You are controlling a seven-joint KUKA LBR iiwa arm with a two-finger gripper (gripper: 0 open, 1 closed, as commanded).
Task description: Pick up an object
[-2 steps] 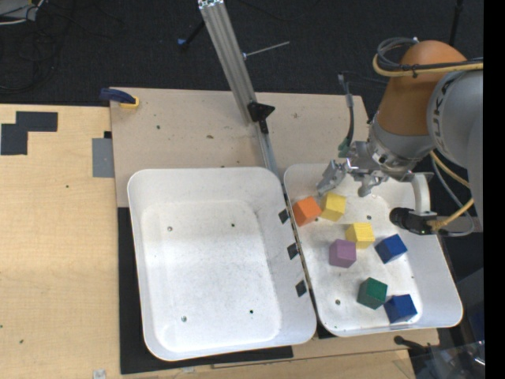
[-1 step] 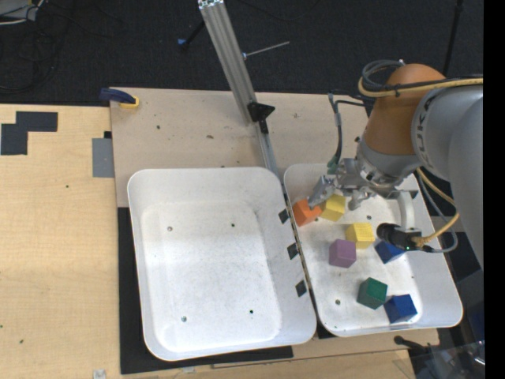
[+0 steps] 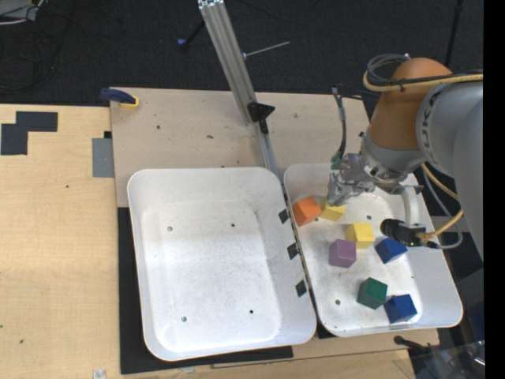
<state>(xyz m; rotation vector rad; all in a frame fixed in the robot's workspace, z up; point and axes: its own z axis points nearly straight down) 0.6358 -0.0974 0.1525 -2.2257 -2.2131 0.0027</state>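
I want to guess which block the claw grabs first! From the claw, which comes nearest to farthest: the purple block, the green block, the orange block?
From the gripper in the camera view:
1. Orange block, just left of it, near the right bin's left wall.
2. Purple block, below it, mid-bin.
3. Green block, farthest, toward the bin's near end.

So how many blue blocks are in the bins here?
2, both in the right bin: one blue block by the yellow cube, the other beside the green block. The arm could hide more.
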